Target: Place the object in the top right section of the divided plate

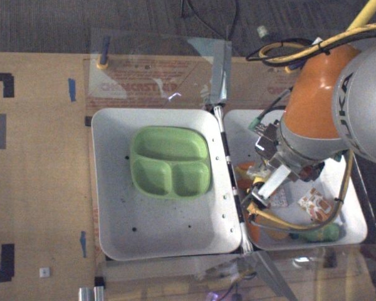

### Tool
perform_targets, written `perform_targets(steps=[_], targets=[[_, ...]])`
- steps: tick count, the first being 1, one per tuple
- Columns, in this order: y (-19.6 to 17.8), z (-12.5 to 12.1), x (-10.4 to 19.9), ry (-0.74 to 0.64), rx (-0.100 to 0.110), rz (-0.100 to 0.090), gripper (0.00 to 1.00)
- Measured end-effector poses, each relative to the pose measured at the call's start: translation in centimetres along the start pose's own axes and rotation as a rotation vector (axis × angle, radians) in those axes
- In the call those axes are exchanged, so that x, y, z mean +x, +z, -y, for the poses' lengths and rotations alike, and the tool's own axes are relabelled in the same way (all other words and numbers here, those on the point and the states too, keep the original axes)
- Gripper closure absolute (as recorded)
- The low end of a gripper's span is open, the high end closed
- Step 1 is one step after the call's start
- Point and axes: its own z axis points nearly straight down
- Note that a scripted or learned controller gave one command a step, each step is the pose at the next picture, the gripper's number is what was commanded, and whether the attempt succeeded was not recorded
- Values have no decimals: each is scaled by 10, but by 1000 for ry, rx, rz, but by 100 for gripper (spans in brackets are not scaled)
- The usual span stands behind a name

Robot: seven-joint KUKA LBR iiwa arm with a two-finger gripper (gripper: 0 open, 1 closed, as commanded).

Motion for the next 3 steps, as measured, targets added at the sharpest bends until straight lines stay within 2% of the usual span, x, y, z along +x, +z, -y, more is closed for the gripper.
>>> perform_targets(steps=[1, 2, 3], targets=[[54, -64, -32, 235, 5, 0, 100], [58, -82, -96, 355, 6, -1, 100], [86, -129, -182, 454, 6, -3, 100]])
